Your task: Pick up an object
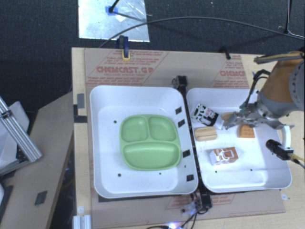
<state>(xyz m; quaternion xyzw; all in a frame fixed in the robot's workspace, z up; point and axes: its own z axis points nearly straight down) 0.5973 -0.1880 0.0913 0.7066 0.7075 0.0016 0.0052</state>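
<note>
Fingers (234,120) are low in the right bin (267,178), and I can't tell if they're apart or together. They hang between a black-and-white packet (205,113) on the left and an orange cracker (246,131) just right. Nearer me, a tan bread roll (205,134) and a small white-and-orange carton (223,155) lie apart. Left bin (107,142) carries a green divided plate (150,141). Both bins rest on the bench (143,63).
</note>
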